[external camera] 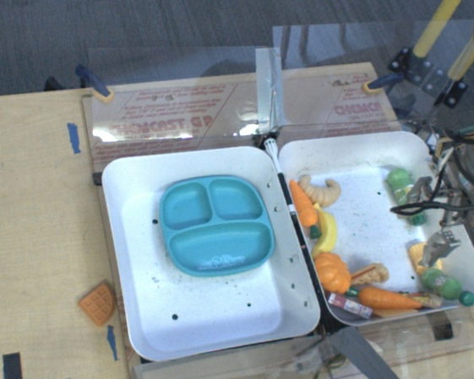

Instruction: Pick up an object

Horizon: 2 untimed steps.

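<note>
The right bin (361, 157) holds several toy foods. An orange carrot (303, 204) lies along its left wall, with a beige knobbly piece (325, 189) and a yellow banana (329, 232) beside it. An orange round fruit (332, 273) sits lower left. A second carrot (390, 299) lies along the front wall, next to a red and white packet (345, 304). A green piece (399, 181) rests at the upper right. A yellow wedge (418, 255) and a green bottle (448, 283) are at the lower right.
The left bin (143, 263) holds a blue divided plate (216, 225). Black cables (431, 192) and a small grey metal piece (441, 246) hang over the right bin's right side. An orange waffle toy (98, 303) lies on the bench, left of the bins.
</note>
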Motion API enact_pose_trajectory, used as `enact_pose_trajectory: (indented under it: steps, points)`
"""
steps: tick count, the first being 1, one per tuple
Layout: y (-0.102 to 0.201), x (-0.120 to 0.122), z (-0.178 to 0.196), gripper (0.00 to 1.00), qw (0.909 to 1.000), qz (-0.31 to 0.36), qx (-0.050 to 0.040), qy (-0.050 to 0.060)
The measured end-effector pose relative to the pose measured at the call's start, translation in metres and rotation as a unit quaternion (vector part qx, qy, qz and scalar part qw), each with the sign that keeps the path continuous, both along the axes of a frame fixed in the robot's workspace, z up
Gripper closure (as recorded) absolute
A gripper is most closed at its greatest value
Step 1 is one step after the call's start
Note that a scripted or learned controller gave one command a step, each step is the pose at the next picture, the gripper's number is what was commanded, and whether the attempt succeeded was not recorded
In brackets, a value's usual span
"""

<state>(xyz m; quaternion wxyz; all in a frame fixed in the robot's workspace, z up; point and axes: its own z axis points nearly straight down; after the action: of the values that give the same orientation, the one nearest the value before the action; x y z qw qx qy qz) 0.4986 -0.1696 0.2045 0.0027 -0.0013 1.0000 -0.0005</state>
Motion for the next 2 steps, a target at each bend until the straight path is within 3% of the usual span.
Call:
enact_pose_trajectory:
  steps: [1,2]
  points:
    - [0.0,0.031,-0.115,0.0,0.9998,-0.017,-0.0014,-0.004]
    - [-0.02,0.109,-0.079,0.0,0.9999,-0.01,-0.0008,-0.003]
